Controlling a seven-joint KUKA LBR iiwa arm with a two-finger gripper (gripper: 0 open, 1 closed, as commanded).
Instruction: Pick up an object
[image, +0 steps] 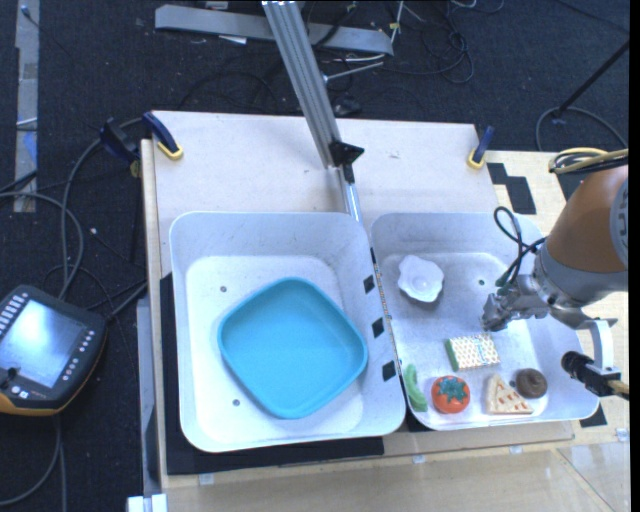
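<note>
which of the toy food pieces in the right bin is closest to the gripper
The checkered waffle-like square, lying just below the gripper; the tomato, pizza slice and donut sit farther along the bin's front edge.

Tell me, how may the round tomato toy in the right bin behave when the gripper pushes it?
The tomato toy looks round, so it probably rolls from a side push. It lies beside the triangular slice toy and near the bin's front rim, which may stop it. Its glossy skin might slip.
</note>
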